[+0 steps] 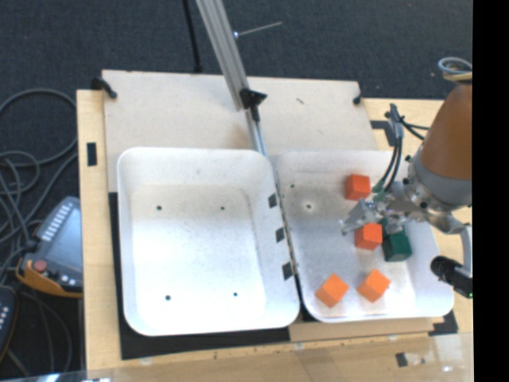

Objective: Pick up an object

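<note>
White plastic makes up both shallow bins on the pale wooden desk [175, 106]. The left bin [131, 213] shows a bare, speckled floor with a few small dark dots. The right bin [318, 181] holds all the loose things: four orange cubes and one dark green block.

One orange cube [357, 186] lies toward the far side of the right bin, apart from the others. A second orange cube [368, 236] sits near the bin's middle, directly below the gripper [372, 217], with the dark green block [397, 247] just beside it on the right, touching or nearly so. Two more orange cubes lie near the front rim: one [332, 290] toward the left and one [374, 285] just to its right, close together but apart.

The grey arm with its orange band [449, 134] reaches in from the right, and the gripper hangs low over the middle cube. Its metal parts crowd the top of that cube, but whether the gripper is spread, closed, or grasping the cube cannot be told from this angle.

A slanted aluminium pole [223, 42] rises from behind the bins, and a handheld control pendant [52, 245] lies on the dark floor at the left among cables.
</note>
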You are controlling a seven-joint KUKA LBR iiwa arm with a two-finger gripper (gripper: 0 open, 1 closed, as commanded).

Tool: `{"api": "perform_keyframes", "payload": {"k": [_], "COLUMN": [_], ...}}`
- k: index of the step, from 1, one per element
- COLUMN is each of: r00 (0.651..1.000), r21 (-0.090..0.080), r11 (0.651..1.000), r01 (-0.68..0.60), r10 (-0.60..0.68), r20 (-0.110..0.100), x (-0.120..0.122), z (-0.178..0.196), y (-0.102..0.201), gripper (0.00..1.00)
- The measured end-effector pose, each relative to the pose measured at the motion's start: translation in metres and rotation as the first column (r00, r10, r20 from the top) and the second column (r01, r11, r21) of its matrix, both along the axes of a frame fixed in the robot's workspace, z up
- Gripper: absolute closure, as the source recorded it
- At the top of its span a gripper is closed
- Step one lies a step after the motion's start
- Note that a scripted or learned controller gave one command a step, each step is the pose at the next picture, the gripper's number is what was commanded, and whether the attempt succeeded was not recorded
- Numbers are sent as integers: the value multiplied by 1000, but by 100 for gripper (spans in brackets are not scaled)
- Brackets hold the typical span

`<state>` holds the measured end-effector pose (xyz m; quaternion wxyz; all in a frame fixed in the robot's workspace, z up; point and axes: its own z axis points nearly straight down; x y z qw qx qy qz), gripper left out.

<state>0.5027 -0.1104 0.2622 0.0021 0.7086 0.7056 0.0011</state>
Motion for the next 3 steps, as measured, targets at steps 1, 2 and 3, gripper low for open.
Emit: {"api": "perform_keyframes", "payload": {"k": [1, 2, 3], "r00": [1000, 1000, 1000], "r21": [3, 1, -2], "r11": [1000, 1000, 1000], "r01": [-3, -2, -7], "r10": [3, 2, 7], "r20": [-12, -2, 2], "x": [-16, -18, 43], "z": [-125, -166, -164], "y": [5, -13, -41], "gripper": [0, 0, 0]}}
